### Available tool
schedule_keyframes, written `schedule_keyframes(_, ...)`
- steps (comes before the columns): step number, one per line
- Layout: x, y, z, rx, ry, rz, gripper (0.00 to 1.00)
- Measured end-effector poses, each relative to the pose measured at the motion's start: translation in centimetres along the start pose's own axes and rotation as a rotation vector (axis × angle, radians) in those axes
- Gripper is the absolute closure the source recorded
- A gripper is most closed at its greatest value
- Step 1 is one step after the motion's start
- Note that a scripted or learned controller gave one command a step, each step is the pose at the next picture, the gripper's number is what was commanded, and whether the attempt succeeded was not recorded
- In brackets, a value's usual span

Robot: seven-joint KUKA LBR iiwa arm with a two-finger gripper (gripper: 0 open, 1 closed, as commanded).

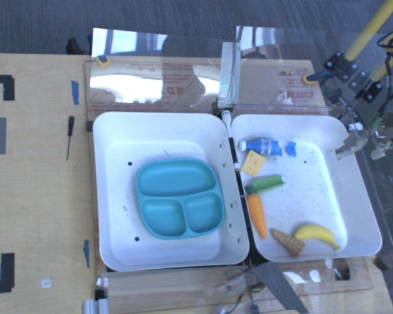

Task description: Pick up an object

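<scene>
Heads up, imo the big risk here was crowding. Your carrot (257, 216), green veg (264, 184) and yellow block (253, 164) sat packed along the left wall of the right bin (314, 188). A drop there prob would've nudged a neighbour or scraped the wall and come up w/ nothing. The cone (287, 241) lay just beside the banana (318, 235), same problem, and a curved banana could roll out of a pinch.

The hand (351, 146) hung at that bin's far-right rim. Couldn't tell if it was spread or pressed together, too blurry. Everything lay inside the bin, apart from the hand: blue bottle (263, 147) back-left, banana front-right.
</scene>
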State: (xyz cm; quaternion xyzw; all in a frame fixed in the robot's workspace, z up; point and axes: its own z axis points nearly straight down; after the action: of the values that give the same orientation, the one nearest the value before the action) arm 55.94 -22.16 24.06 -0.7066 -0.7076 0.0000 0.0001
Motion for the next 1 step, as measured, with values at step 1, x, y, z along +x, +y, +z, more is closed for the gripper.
schedule_keyframes(1, 3.93, -2.93, 7.65, 0.006, 0.002, 0.12, 0.0)
